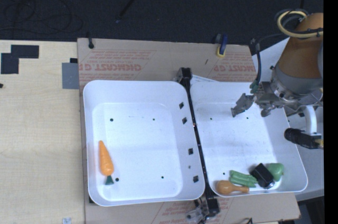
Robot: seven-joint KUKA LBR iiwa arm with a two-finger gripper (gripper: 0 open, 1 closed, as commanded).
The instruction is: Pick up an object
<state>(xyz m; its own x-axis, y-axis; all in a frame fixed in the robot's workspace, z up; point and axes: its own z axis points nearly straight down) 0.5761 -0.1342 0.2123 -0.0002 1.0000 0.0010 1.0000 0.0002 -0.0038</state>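
Right bin (296, 186), near edge: pear (231, 187), green pod (243, 178), black block (262, 175), green lump (275, 169), all touching. Carrot (105, 159) alone in left bin (87, 112). Toys look light, stiff, slick plastic; pear is clearest, best taken across its belly. Claw (248, 104) hangs well apart above, far half; open or shut, can't tell.
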